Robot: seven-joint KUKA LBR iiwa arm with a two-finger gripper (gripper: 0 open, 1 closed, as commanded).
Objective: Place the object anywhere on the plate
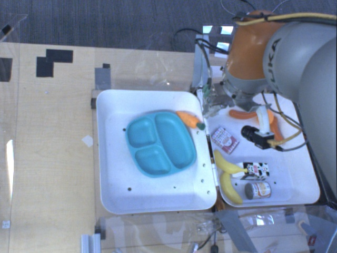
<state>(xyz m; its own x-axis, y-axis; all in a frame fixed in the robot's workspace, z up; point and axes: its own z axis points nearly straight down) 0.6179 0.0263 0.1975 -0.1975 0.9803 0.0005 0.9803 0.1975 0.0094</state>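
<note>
Blue plate (159,143) sits in left bin (113,194); tool (210,105) state unclear.

Right bin (310,188): two bananas (229,174) lower left, small can (258,190) beside them, red-patterned packet (224,139) above. Black squares (52,61) on bench, upper left of frame.

plate (160,144) in left bin (113,194) | carrot (189,119) at its right rim (touching) | banana (229,178) in right bin (305,191)

Plate (160,144): blue, three compartments, lying flat in the left bin.
Object (189,119): orange carrot, green-tipped, lying at the plate's upper right rim, touching it.
</note>
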